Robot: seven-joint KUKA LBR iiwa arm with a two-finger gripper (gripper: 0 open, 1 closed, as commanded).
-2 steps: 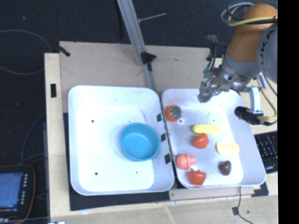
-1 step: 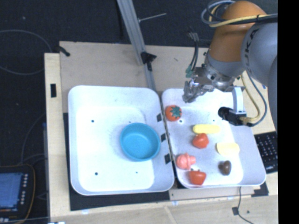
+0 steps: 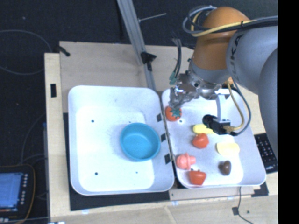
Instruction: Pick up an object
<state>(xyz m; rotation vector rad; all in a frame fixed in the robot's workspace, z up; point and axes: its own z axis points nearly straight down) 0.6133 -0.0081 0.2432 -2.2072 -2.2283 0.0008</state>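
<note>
My gripper hangs over the far left corner of the right bin, close to the wall between the bins. Directly under its tip lies a small orange-red toy fruit with a green top, touching or nearly touching it. The arm's wrist hides the grip itself. Further right in the same bin lie a small yellow piece, a red fruit and a pale yellow piece. Along the near side are a pink piece, a red piece with a green leaf and a brown one.
A blue bowl sits alone in the left bin. A slanted metal rail rises behind the bins. Black cables and a connector from the wrist dangle over the right bin's middle.
</note>
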